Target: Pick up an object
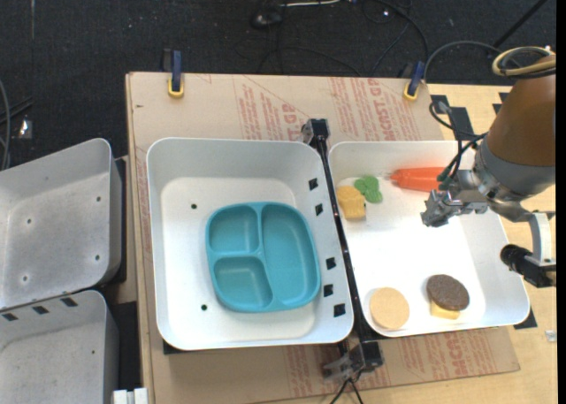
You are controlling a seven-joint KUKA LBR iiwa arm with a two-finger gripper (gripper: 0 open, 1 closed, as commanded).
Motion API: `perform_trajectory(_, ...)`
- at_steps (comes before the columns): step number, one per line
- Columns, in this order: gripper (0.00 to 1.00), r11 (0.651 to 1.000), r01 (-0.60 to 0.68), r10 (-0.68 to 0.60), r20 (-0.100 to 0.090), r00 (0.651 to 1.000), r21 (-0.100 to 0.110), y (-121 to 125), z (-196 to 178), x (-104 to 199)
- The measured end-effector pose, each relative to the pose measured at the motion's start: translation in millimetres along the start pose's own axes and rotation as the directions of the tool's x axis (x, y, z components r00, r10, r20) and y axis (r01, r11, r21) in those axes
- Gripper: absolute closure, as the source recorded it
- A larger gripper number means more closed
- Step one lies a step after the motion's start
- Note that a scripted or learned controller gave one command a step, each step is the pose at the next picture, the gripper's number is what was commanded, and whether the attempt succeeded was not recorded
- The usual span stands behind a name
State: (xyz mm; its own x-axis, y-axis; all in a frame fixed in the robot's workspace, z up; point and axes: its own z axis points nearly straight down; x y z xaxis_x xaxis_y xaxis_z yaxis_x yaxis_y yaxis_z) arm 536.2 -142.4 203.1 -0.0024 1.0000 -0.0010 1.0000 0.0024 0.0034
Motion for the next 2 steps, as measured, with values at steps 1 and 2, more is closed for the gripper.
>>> perform_trajectory(1, 1.0, 1.0, 0.0, 0.0, 0.0, 1.0, 0.0, 1.0, -40.7, 0.0)
perform_trajectory(2, 1.0, 1.0, 0.003, -0.003, -0.001, 1.0, 0.005, 0.6, -32.8, 50.3)
